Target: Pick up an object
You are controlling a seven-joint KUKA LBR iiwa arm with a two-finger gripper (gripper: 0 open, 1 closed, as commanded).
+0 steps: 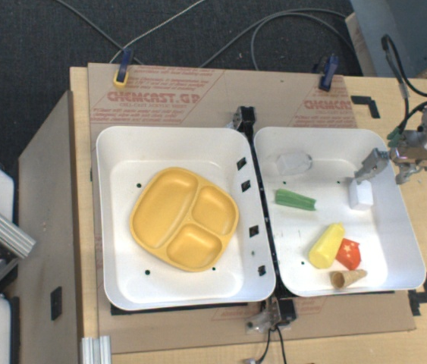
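My gripper hangs over the upper right corner of the right bin, open, with nothing between its fingers. One grey finger slants down toward a small white block lying just below its tip. Further left in that bin are a green stick-shaped piece and a clear, see-through object. Toward the front lie a yellow piece, a red piece touching it, and a brown cone.
The left bin holds a yellow divided plate. A black divider runs between the two bins. Clamps and cables sit at the back edge of the board.
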